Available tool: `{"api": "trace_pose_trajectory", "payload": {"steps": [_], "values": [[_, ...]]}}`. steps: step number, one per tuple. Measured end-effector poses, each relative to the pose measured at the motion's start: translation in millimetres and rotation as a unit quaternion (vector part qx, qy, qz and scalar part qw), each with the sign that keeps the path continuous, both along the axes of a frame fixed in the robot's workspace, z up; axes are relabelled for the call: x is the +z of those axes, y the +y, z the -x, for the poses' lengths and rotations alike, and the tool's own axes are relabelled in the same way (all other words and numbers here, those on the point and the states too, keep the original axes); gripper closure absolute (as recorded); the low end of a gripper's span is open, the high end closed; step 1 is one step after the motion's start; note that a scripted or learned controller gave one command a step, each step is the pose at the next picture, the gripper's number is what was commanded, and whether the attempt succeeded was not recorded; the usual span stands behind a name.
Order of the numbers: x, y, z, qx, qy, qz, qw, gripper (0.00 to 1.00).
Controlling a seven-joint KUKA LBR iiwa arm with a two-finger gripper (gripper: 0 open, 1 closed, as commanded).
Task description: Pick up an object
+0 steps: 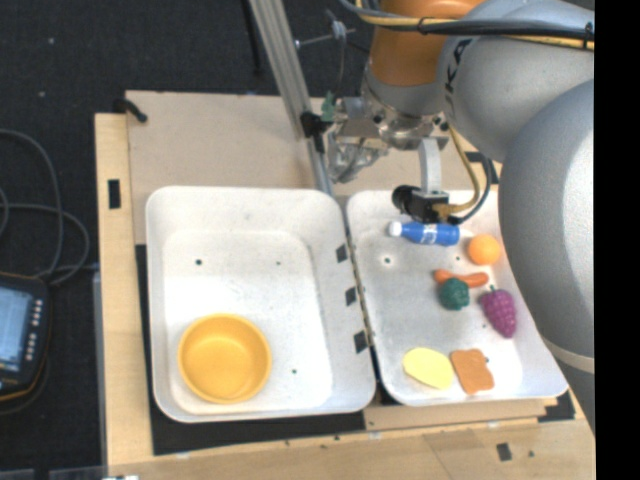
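Observation:
The right bin point(400, 298) holds several small objects. A blue and white bottle point(425, 232) lies at its far end, with an orange ball point(484, 249) beside it. Further forward are a green vegetable point(454, 295) touching a small carrot point(466, 278), a purple grape bunch point(500, 310), a flat yellow piece point(428, 368) and an orange slab point(472, 370). A yellow bowl point(225, 356) sits in the near part of the left bin point(250, 228). My gripper point(348, 158) hangs above the far rims where the two bins meet, apart from every object.
A slanted aluminium rail point(285, 63) runs down to the bins' far edge just left of the gripper. A black fitting with cables point(422, 203) hangs over the right bin's far end. The big grey arm point(545, 168) covers the right side. A tablet point(20, 333) lies off the bench at left.

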State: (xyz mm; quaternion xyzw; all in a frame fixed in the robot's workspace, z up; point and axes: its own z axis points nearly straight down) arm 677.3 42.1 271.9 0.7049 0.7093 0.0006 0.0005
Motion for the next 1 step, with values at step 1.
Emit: {"api": "trace_pose_trajectory", "payload": {"steps": [1], "values": [[-26.2, 47.2, 7.0, 0.000, 0.002, 0.0004, 1.0000, 1.00]]}}
